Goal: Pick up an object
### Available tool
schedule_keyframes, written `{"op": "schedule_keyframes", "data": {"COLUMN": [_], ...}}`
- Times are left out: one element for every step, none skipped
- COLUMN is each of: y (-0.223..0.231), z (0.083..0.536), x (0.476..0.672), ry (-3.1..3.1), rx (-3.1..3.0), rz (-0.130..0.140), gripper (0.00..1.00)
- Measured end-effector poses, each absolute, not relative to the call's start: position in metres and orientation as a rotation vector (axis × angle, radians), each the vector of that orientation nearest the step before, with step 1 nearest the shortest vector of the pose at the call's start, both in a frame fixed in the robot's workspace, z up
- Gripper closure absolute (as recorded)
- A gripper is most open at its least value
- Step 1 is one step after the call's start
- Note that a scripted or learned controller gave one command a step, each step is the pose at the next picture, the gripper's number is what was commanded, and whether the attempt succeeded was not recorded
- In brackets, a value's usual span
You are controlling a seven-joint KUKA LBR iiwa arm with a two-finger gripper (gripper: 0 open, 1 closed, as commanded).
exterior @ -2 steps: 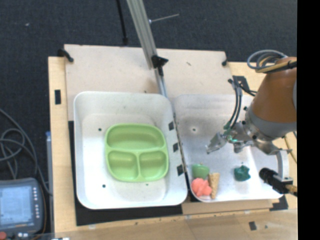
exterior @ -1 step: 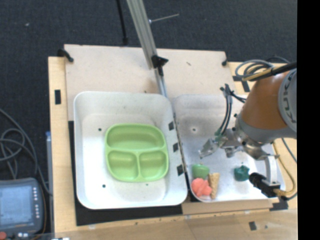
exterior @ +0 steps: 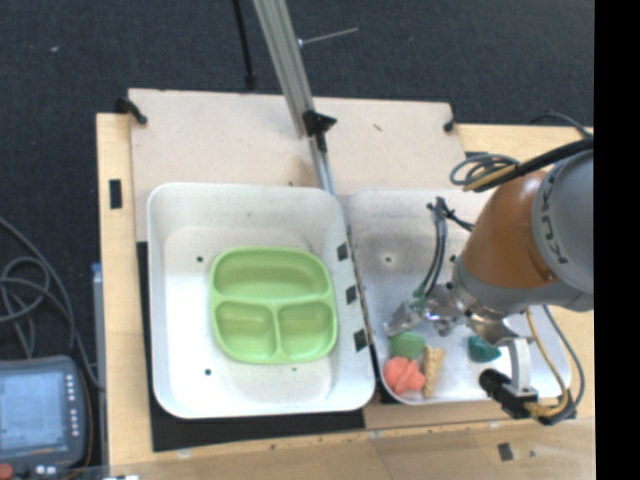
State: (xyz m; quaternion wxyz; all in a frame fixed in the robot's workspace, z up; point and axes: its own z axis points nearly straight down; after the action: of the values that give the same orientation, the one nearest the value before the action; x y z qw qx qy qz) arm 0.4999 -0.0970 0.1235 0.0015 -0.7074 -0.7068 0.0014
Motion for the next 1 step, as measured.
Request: {"op": "schedule_keyframes", "data": {"y": [-0.0979], "z": [0.0998], "x": [0.5001], "ry": [-2.220], "rx": [-2.222], "rz": [0.002], "gripper": [0.00]}}
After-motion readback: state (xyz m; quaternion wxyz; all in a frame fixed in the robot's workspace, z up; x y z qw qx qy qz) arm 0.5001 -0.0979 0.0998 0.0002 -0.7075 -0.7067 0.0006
